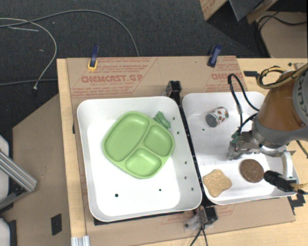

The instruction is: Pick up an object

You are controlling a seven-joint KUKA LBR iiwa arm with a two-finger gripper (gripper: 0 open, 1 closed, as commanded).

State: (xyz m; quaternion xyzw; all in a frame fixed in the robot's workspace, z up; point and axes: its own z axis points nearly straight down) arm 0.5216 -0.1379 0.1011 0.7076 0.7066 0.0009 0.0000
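Note that your gripper (237, 148), its fingers' spread impossible to tell, hovers in the right bin (204, 104), with the brown disc (251, 170) just beside it toward the bin's near edge, nearer than the small can (216, 116).

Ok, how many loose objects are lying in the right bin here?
3: a small can near the back, a tan cracker at the front left corner, and a brown round cookie beside it. The arm may hide more.
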